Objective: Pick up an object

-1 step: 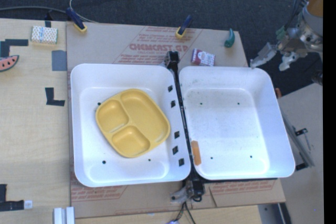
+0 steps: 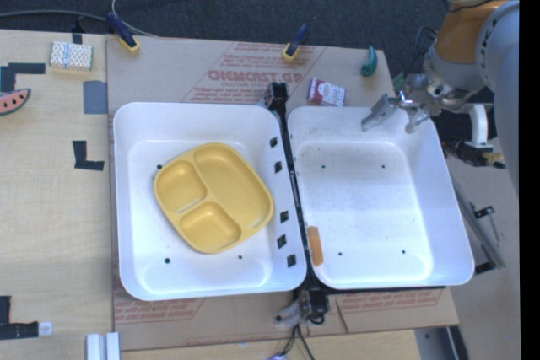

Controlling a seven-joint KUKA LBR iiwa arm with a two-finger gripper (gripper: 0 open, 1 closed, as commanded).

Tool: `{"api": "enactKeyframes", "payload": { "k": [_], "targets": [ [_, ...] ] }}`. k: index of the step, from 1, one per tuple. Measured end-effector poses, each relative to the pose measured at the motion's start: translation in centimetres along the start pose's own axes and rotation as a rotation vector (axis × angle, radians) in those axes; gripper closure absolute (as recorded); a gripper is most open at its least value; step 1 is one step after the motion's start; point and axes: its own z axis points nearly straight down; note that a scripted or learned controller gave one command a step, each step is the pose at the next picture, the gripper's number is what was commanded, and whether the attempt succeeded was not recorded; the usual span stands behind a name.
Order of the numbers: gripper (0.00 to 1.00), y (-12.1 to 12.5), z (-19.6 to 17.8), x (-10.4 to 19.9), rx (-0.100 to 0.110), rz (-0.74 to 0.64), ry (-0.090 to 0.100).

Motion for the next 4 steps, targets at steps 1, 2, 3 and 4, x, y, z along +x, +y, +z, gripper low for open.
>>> {"api": "enactKeyframes", "payload": {
  "k": [1, 2, 3, 4],
  "targets": [
    [0.0, 0.1, 6.4, 3.9, -0.003, 0.0, 0.0],
    [1.0, 0.1, 5.3, 3.9, -0.005, -0.001, -0.002],
    [0.0, 0.1, 5.4, 3.9, -0.004, -0.001, -0.003],
    [1.0, 0.1, 4.4, 3.9, -0.003, -0.002, -0.003]
  ]
}}
